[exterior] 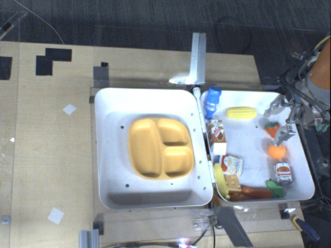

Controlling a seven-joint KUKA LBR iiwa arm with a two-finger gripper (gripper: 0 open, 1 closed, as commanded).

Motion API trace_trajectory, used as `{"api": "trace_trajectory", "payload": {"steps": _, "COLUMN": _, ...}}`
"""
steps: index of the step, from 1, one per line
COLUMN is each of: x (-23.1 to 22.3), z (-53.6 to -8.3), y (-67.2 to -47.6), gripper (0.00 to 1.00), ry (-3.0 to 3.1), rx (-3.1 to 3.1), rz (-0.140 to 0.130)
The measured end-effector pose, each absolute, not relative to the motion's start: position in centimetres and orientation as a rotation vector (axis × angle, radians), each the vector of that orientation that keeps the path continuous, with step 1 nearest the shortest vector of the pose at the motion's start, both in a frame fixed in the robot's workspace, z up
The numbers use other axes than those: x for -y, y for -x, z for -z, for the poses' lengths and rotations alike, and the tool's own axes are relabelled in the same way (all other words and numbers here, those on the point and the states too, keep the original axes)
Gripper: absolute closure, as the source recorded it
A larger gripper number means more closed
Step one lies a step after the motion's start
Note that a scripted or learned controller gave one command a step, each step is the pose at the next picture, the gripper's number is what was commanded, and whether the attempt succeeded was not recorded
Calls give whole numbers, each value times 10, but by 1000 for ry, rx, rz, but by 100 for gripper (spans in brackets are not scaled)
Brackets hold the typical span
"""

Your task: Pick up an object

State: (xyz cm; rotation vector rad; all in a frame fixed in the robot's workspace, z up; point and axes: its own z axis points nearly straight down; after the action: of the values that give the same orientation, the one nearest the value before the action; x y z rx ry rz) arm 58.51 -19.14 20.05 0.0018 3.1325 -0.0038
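My gripper [280,121] hangs over the right side of the right bin [248,138], reaching in from the right. Its two fingers stand apart, so it is open with nothing gripped. A small red-orange carrot-like piece [271,130] lies on the bin floor just left of the fingers. An orange ball [277,151] sits just below them. Farther off lie a yellow corn cob [241,113], a blue bottle [211,102] and a small red-labelled can [283,172].
The left bin [111,138] holds a yellow divided tray [159,148]. Along the right bin's left wall lie snack packets [217,132], a banana [220,179], a sausage [254,192] and a green piece [276,188]. A metal post [198,56] stands behind the bins.
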Motion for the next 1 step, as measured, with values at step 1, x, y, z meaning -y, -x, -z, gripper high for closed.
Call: {"api": "trace_trajectory", "payload": {"steps": 1, "x": 206, "z": -90, "y": -531, "gripper": 0, "ry": -274, "rx": -3113, "rz": 4}}
